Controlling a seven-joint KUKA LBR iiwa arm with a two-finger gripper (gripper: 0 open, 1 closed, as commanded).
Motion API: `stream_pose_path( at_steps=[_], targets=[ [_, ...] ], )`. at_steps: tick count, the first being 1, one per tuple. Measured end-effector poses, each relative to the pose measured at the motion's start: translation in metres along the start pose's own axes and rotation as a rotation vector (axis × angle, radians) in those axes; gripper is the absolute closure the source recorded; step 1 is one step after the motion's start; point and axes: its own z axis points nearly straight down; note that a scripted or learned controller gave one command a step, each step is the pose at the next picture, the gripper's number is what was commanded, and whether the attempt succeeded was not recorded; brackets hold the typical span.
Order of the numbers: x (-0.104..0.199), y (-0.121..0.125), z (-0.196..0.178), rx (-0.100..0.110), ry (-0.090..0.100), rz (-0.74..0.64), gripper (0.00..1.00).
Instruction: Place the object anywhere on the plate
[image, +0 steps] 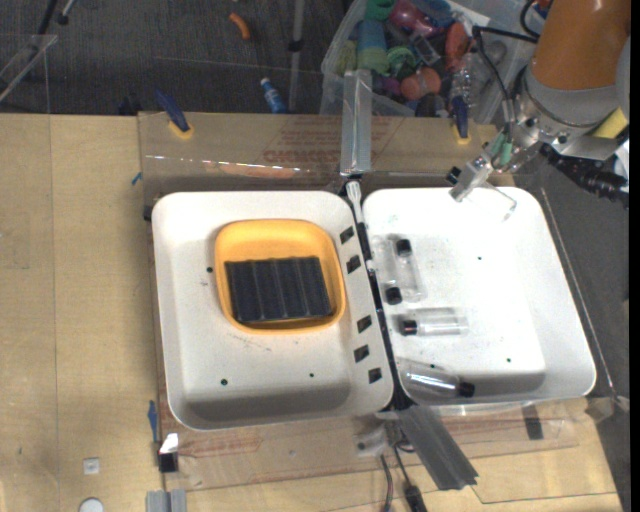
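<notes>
Light is even and fairly bright over the table, seemingly from overhead. The two white bins look nearly washed out, their surfaces pale and low in contrast. Soft, short shadows lie inside the bin rims. A streak of glare runs along the clear sheet behind the bins. The background above is dim. The whole view is slightly soft and grainy.

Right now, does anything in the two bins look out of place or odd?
Nothing looks spilled or broken. The yellow plate in the left bin already carries a dark ribbed block. The clear vials lie scattered on their sides in the right bin.
</notes>
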Motion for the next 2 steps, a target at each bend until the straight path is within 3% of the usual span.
stream_pose_path(
  at_steps=[2],
  targets=[
    [0.0152, 0.0060, -0.0187, -0.001, -0.001, -0.116, 1.00]
  ],
)
